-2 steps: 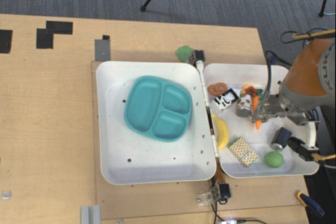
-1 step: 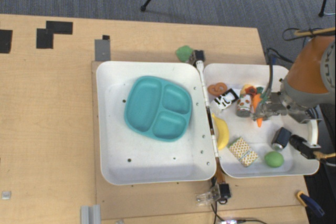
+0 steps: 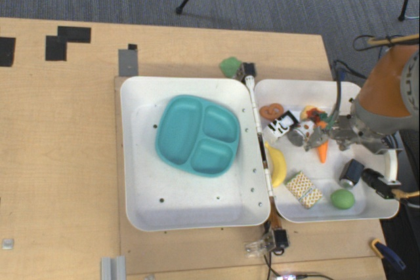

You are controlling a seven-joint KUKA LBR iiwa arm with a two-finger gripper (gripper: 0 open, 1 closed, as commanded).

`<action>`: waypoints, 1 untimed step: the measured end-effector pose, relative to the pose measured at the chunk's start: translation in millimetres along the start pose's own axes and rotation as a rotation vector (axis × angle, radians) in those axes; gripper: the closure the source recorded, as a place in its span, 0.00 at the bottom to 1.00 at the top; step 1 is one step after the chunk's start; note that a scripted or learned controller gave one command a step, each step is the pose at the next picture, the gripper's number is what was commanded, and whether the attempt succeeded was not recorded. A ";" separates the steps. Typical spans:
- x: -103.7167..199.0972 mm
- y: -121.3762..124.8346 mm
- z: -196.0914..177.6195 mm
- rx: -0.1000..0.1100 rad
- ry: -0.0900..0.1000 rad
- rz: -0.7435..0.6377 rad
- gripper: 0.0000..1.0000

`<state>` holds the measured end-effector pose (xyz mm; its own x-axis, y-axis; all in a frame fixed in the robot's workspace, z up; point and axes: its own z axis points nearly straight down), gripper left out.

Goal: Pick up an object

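A pale wooden bench (image 3: 59, 160) stands on grey carpet. The left bin (image 3: 141, 206) holds a teal divided plate (image 3: 197, 134). The right bin (image 3: 374, 210) holds a banana (image 3: 277, 166), carrot (image 3: 322, 153), lime (image 3: 342, 199), patterned box (image 3: 304, 189), dark cylinder (image 3: 351, 172) and black-and-white card (image 3: 283, 123), its marks unreadable. The gripper (image 3: 314, 136) sits low among them; whether its claw is apart or together cannot be told.

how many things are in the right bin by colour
yellow: 1, banana
green: 1, round ball
orange: 1, carrot
brown: 1, donut
patterned: 1, box
dark: 1, cylinder
black and white: 1, block
total: 7 clearly told; a cluttered cluster by the gripper is unclear
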<state>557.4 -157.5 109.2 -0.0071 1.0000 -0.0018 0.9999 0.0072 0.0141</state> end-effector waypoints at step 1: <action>55.4 15.8 22.4 0.007 0.001 0.002 0.00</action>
<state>573.1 -102.1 86.9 -0.0048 1.0000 -0.0005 1.0000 0.0048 0.0073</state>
